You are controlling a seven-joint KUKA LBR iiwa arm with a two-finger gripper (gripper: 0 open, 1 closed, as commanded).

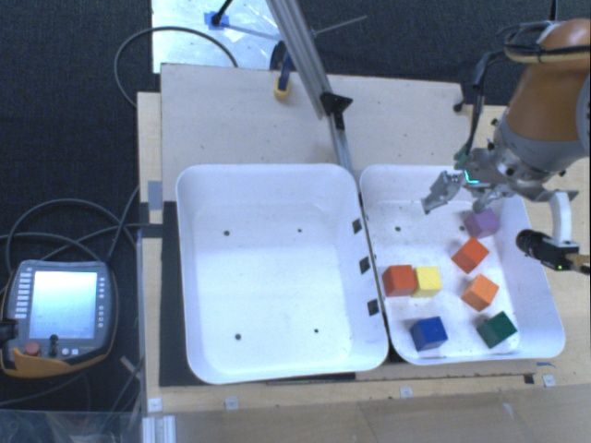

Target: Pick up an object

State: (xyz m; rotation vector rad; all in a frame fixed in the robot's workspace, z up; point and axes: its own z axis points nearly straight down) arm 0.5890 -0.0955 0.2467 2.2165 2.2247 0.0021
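Observation:
The right bin [392, 206] holds several coloured blocks. A purple block [481, 221] lies near its far right side. Below it sit an orange block [470, 254] and a second orange block [480, 292]. A red block [399, 280] touches a yellow block [428, 281] in the middle. A blue block [428, 332] and a green block [498, 328] lie by the near rim. My gripper [466, 194] hangs just above and behind the purple block, open, with nothing between its fingers.
The left bin [268, 266] lies beside the right one, with a dark divider strip between them. A metal pole [300, 40] slants over the bench from the back. A teach pendant [57, 317] lies off the bench at left.

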